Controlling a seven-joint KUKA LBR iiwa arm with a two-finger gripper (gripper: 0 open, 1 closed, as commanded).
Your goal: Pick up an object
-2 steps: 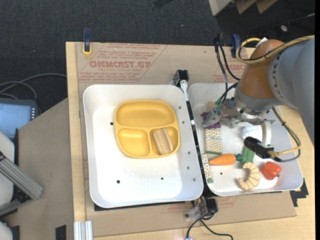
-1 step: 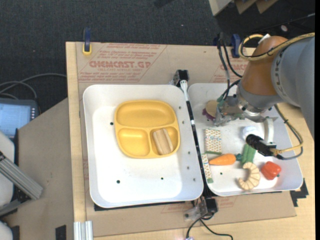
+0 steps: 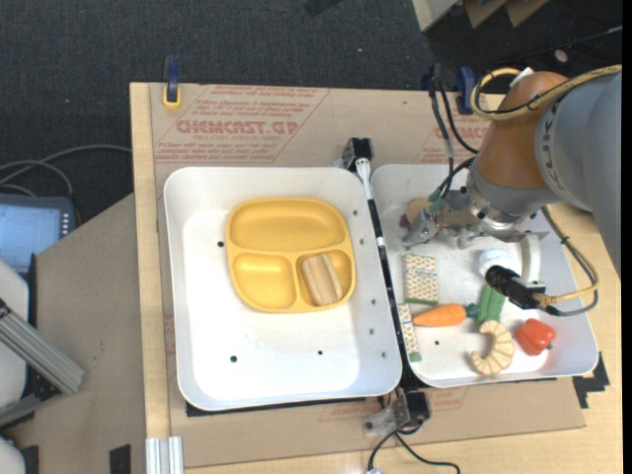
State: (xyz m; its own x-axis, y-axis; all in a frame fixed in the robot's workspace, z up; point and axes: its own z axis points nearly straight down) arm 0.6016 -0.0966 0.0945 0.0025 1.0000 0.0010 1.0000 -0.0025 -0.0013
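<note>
My gripper [image 3: 427, 221] hangs low over the upper left part of the right bin [image 3: 583, 349], below the grey arm and its orange band [image 3: 513, 136]. Below it in that bin lie a checkered packet [image 3: 422, 277], an orange carrot [image 3: 439, 315], a green piece [image 3: 490, 304], a tan ring-shaped pastry [image 3: 494, 348], a red pepper-like toy [image 3: 534, 336] and a white item [image 3: 491, 262]. The gripper's metal parts hide whatever sits right under it.
The left bin [image 3: 197, 314] holds a yellow divided plate [image 3: 286, 227] with a tan block [image 3: 320, 277] in its lower right compartment. A black divider rail [image 3: 378, 245] runs between the bins. Cables [image 3: 568, 299] loop over the right bin's right side.
</note>
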